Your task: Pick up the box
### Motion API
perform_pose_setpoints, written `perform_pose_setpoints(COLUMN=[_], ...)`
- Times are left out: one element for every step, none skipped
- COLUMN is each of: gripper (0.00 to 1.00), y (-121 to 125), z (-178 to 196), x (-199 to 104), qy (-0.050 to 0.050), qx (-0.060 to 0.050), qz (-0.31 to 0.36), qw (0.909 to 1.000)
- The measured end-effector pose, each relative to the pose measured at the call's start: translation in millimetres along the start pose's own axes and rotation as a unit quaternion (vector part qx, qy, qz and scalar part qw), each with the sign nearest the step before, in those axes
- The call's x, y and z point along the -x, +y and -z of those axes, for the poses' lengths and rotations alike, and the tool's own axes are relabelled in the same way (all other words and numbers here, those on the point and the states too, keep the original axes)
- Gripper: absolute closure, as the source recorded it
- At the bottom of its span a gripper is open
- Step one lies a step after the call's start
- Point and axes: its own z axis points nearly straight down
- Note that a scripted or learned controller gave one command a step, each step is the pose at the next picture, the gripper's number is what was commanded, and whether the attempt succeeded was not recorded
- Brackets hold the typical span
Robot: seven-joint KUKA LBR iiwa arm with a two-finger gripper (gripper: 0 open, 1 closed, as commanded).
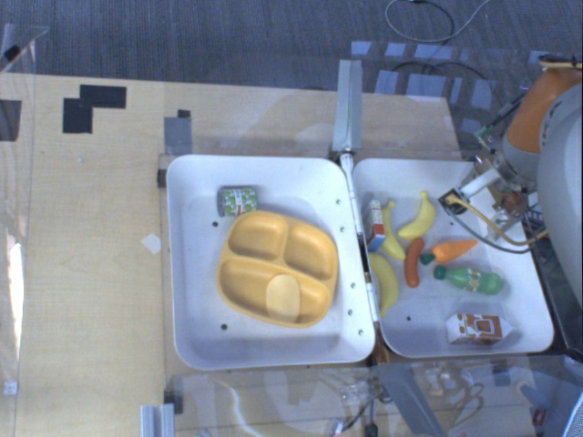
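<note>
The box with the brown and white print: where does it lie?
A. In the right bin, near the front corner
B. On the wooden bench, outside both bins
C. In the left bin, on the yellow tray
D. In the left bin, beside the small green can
A: the box lies on the floor of the right bin, near its front corner and just in front of the green bottle.

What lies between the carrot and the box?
In the camera view, a green bottle lies on its side between the carrot and the box.
</note>
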Motion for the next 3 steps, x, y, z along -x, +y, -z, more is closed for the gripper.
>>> perform_pose_setpoints(gripper=[1.00,1.00,1.00], y=[-0.4,-27.8,-70.4], z=[12.4,-7.7,0.1], x=[-2.6,60.1,143.7], qy=[0.001,0.001,-0.001], qx=[0.001,0.001,-0.001], qz=[0.004,0.011,0.006], qw=[1.0000,0.9999,1.0000])
